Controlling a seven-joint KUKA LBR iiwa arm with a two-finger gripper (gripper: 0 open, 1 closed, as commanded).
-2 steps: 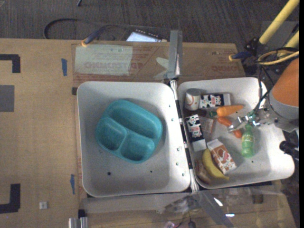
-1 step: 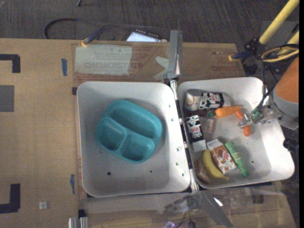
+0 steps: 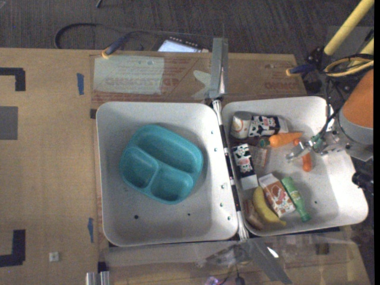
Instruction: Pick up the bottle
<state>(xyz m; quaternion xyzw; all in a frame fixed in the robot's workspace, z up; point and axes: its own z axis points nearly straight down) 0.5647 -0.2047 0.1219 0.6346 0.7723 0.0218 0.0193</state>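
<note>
The bottle (image 3: 295,199) is green with a lighter cap. It lies on its side near the front of the right bin (image 3: 344,200), right beside a red and white juice carton (image 3: 278,198). My gripper (image 3: 298,152) hangs over the middle of the right bin, reaching in from the right, above and behind the bottle and apart from it. An orange carrot (image 3: 285,139) lies just behind the gripper, and a small orange piece (image 3: 306,162) sits right below it. Nothing shows held in the gripper.
The right bin also holds two cow-patterned cartons (image 3: 264,125) (image 3: 243,159), a small white jar (image 3: 239,125), a brown item (image 3: 262,154) and a banana (image 3: 265,206). A teal divided tray (image 3: 160,163) lies in the left bin (image 3: 113,206). A metal divider (image 3: 225,159) separates the bins.
</note>
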